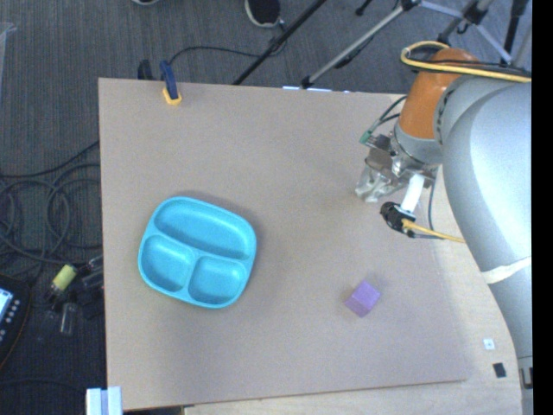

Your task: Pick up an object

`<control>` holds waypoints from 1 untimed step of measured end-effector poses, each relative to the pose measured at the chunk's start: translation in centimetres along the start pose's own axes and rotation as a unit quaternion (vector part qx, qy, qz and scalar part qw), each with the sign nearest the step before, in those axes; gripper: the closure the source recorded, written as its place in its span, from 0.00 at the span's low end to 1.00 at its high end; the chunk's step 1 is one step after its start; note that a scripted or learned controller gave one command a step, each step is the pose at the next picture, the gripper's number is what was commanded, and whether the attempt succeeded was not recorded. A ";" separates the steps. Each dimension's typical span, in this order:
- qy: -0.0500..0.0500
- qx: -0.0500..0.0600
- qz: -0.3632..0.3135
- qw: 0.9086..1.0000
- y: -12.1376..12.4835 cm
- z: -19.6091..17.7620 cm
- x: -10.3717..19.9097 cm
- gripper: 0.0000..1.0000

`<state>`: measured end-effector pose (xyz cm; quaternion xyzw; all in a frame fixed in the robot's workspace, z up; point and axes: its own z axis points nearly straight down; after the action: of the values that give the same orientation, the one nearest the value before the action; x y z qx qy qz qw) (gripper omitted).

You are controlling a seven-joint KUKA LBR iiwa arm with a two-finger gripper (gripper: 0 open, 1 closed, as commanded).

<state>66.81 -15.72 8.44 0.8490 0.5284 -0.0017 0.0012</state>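
gripper [373,188]: we can't tell jaw state, nothing seen held
purple cube [363,298]: at its 6 o'clock, apart
blue tray [198,252]: 8 o'clock

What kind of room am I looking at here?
Probably a robotics lab: a robot arm over a plain board, tripod legs and loose cables on carpet.
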 end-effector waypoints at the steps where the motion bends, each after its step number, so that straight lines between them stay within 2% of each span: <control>1: 0.000 0.001 0.127 0.992 -0.6 -9.8 -4.6 1.00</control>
<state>64.29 -19.53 18.29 0.9092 0.4165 -0.0022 0.0006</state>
